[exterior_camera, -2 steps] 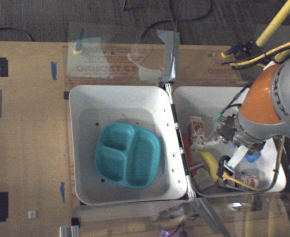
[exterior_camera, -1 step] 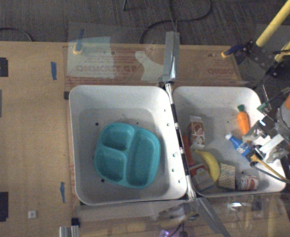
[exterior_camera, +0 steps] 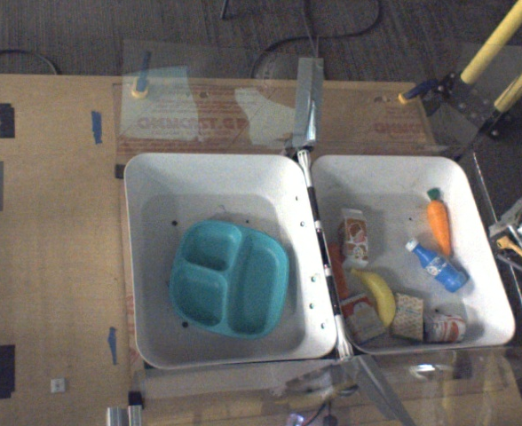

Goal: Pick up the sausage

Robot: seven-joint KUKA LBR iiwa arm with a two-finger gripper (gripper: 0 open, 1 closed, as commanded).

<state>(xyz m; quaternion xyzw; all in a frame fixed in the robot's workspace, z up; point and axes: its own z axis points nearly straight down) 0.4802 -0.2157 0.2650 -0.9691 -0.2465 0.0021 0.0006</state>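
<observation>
We take the sausage (exterior_camera: 335, 274) to be the narrow reddish-brown strip in the right bin (exterior_camera: 474, 204), at the middle right of the frame. It is slim and dark red, and too small for us to make out its surface. It lies close along the bin's left wall, just left of a white and red carton (exterior_camera: 355, 237) and a yellow banana (exterior_camera: 379, 295). Its long axis runs nearly straight up and down the frame, one end toward the top and the other toward a flat packet (exterior_camera: 361, 316) below it. Which end is which we cannot tell. The left bin (exterior_camera: 154, 193) holds a teal divided plate (exterior_camera: 231, 278). How the gripper stands we cannot tell.
</observation>
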